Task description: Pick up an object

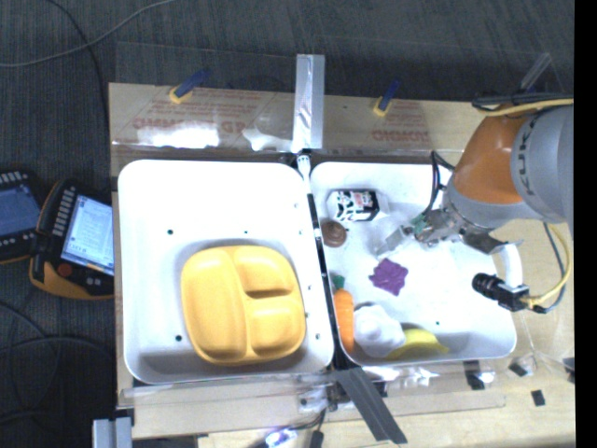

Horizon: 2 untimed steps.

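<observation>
1. I read this as the approach step: gripper point(396, 239) low in the right bin point(466, 339), nothing between its fingers; I cannot tell their spread.
2. Nearest candidate, the purple object point(389, 275), lies just beside the tip, on the bin floor.
3. Next move, as I judge it: shift over purple object, descend, close.

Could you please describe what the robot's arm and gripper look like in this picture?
The arm is a rounded grey body with a broad orange band above the wrist and faint lettering on the grey shell. The gripper is a slim, pale metallic piece. Dark cables run along the wrist, and a yellowish cable loops beside a small black cylindrical fitting.
</observation>
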{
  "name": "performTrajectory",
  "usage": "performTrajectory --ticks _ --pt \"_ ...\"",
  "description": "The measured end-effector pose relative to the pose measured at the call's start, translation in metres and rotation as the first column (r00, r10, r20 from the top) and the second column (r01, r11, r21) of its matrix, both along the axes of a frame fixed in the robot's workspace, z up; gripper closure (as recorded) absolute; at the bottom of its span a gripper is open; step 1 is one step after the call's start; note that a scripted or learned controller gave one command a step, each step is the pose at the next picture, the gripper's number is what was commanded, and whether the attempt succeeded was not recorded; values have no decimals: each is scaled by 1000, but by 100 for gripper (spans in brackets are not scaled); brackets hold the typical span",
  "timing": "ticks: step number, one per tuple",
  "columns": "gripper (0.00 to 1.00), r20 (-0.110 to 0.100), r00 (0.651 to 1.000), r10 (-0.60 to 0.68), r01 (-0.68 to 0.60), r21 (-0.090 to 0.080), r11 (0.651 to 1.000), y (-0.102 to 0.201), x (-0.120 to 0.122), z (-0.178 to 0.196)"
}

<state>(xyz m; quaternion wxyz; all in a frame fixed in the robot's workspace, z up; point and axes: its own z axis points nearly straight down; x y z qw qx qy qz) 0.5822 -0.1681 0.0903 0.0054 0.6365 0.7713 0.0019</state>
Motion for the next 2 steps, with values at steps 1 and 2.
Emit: performTrajectory --ticks 1,2 --pt "0 3 1000 23 -23 0 1000 25 7 0" --pt "0 6 990 141 -140 -4 990 59 -37 1"
